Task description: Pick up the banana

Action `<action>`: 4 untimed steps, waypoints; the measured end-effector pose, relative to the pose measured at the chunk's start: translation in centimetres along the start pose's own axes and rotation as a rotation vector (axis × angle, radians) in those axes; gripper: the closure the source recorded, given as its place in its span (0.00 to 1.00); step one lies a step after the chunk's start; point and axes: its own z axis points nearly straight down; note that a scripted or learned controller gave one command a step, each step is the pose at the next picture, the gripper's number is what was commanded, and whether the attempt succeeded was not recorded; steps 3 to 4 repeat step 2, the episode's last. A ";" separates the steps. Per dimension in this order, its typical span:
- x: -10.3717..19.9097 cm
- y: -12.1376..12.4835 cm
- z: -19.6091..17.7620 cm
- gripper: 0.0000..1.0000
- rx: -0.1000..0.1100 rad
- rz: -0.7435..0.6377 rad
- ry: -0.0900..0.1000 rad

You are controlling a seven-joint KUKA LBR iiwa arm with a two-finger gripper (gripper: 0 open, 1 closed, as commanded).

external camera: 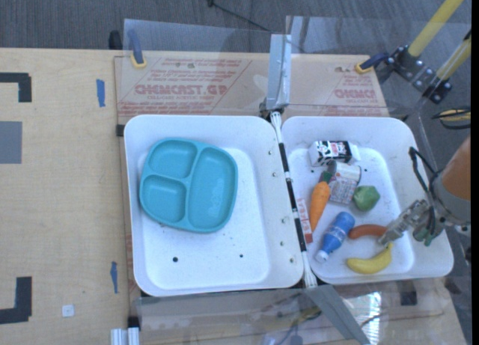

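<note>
The yellow banana [370,263] lies at the front of the right bin [438,261], curved and flat on the floor. My gripper [403,225] comes in from the right edge and hovers just above and to the right of the banana, close to the end of a red sausage-like item [367,231]. Nothing is visibly held in it. The arm's orange band shows at the far right.
The right bin also holds a blue bottle [334,236], a carrot [319,203], a green pepper [366,198], a small box [344,183] and a black-and-white toy [331,151]. A blue divided plate [188,185] sits in the left bin [224,269].
</note>
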 end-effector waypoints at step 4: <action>-0.3 -0.2 0.0 1.00 0.001 0.220 0.000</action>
